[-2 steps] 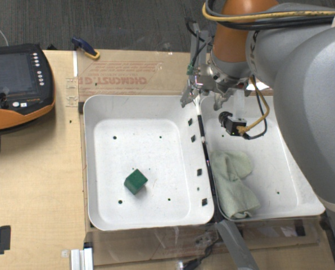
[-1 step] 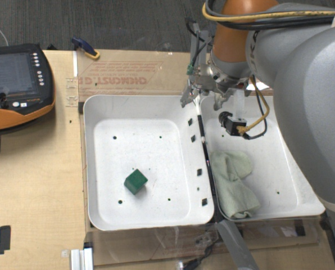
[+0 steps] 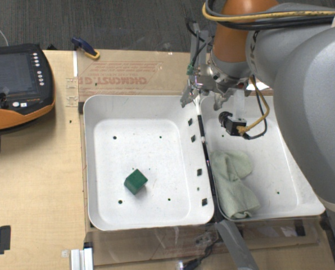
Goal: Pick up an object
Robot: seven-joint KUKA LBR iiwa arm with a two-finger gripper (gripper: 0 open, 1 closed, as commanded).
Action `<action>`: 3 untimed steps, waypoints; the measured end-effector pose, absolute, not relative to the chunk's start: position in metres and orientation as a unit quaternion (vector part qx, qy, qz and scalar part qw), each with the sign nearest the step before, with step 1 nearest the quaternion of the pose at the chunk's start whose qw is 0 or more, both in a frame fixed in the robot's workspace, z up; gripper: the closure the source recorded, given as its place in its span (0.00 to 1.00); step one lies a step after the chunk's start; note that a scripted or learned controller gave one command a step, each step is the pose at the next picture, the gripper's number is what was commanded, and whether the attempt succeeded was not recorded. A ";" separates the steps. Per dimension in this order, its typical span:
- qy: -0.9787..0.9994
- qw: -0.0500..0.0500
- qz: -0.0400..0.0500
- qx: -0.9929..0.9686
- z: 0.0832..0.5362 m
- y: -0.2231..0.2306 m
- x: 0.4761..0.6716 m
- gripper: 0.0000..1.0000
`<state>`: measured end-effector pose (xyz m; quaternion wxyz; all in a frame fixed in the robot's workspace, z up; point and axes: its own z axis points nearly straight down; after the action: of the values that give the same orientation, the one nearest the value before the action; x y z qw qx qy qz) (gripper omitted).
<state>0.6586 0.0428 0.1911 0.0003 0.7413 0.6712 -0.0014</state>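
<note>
Green cube (image 3: pixel 136 181) in left bin (image 3: pixel 100 151); tool (image 3: pixel 204 99) above bins' divider.

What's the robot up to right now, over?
Gripper above the bins' far divider, nothing seen held. Green block in left bin, cloth in right bin.

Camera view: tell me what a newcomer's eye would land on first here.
First, the big grey arm with its orange band reaching in from the right, its gripper at the far edge where the two bins meet. Next, the small green cube lying alone in the left bin. Then the crumpled pale cloth in the right bin.
</note>
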 end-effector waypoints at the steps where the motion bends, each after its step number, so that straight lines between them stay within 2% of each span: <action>1: 0.631 -0.001 -0.002 0.776 0.191 0.060 0.612 0.00; 2: 0.586 -0.001 -0.002 0.810 0.191 0.005 0.590 0.00; 3: 0.677 0.001 -0.001 0.736 0.191 0.037 0.643 0.00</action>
<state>0.6429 0.0367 0.1911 0.0005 0.7360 0.6770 -0.0012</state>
